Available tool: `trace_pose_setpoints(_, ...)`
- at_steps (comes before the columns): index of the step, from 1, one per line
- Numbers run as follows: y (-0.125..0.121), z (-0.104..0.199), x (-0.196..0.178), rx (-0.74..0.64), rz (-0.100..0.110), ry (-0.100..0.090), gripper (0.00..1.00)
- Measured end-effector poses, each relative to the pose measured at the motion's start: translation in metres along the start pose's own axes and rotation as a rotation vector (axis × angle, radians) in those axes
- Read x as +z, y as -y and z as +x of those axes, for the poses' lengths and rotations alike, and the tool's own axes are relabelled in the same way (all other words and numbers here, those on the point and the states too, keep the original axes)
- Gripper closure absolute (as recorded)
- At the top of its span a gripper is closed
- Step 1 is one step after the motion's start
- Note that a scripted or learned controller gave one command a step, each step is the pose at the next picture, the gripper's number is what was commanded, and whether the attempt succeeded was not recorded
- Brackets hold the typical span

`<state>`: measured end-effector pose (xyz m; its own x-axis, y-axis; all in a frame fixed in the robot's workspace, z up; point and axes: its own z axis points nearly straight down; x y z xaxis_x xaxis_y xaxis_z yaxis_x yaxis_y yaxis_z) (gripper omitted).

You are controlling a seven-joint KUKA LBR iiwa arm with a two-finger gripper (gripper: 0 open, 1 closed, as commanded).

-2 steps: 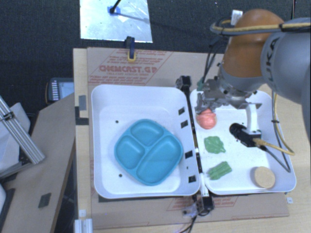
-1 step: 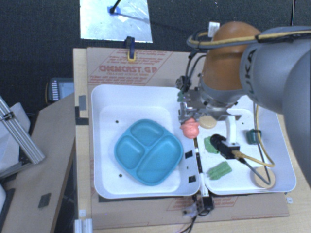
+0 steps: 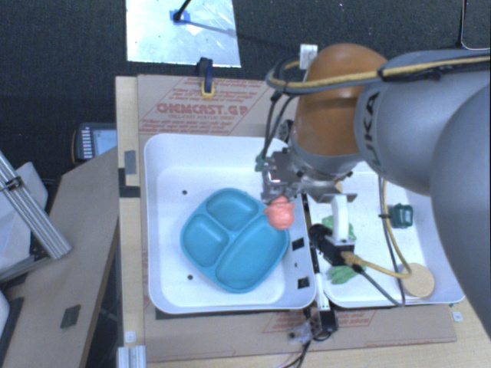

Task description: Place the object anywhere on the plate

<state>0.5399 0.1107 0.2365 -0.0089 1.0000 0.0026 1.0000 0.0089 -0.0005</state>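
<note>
Grey arm looms closest, its jaws clenched on the pink object just over the blue plate's right rim in the left bin, leaving only lowering and letting go.

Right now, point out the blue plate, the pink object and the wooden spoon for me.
blue plate (image 3: 230, 244), camera view, on its large lower compartment.
pink object (image 3: 280, 214), camera view, on its rounded middle.
wooden spoon (image 3: 418, 281), camera view, on its round bowl.

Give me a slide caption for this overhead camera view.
End effector above pink object at the blue plate's right rim, left bin.
</note>
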Motion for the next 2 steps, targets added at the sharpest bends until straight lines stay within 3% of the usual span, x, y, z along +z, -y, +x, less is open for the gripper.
trace_pose_setpoints(1, 0.0191, 0.0532, 0.022, 0.0, 0.001, 0.0, 1.0)
trace_pose_setpoints(2, 0.0178, 0.0499, 0.0209, 0.006, -0.001, 0.002, 0.0)
